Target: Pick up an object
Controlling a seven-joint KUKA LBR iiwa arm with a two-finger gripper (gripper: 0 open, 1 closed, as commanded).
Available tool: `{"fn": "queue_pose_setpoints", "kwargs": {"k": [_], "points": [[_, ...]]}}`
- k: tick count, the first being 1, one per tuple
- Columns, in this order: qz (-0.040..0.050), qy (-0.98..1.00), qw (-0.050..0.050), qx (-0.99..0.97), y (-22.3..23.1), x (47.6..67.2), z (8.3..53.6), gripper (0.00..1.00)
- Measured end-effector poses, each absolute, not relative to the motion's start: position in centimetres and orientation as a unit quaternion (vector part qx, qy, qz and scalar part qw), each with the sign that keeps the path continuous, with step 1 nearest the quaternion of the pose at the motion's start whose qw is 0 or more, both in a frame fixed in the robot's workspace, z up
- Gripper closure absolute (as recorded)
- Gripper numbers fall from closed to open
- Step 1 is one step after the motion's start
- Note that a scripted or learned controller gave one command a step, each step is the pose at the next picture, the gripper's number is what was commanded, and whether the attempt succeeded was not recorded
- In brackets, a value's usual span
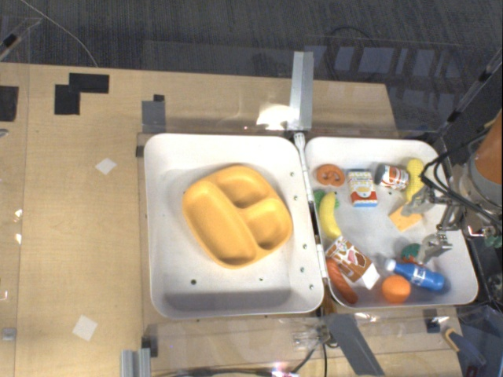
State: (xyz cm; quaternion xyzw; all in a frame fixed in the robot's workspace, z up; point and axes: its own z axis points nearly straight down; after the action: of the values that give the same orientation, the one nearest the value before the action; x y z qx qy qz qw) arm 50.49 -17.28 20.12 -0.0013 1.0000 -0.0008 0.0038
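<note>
While the arm [487, 171] reaches in from the right, its gripper [434, 222] hangs open over the right bin [369, 149], its 2 fingers [419, 199] spread apart with nothing between them. Just left of the gripper lies a cheese wedge [405, 221]. Along the bin's far side sit a donut [330, 176], a small carton [361, 188], a can [391, 177] and a yellow piece [414, 169]. A banana [329, 214] lies by the left wall. Near the front are a snack packet [350, 261], an orange [396, 289] and a blue bottle [419, 276]. A yellow divided tray [236, 214] rests in the left bin [165, 210].
</note>
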Motion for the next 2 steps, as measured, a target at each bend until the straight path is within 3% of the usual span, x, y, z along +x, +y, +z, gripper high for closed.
{"fn": "queue_pose_setpoints", "kwargs": {"k": [1, 2], "points": [[-0.0007, 0.998, 0.006, 0.07, -12.7, 52.9, 10.5, 0.0], [-0.0043, 0.97, 0.007, 0.242, -10.2, 58.7, 9.0, 0.0]]}}
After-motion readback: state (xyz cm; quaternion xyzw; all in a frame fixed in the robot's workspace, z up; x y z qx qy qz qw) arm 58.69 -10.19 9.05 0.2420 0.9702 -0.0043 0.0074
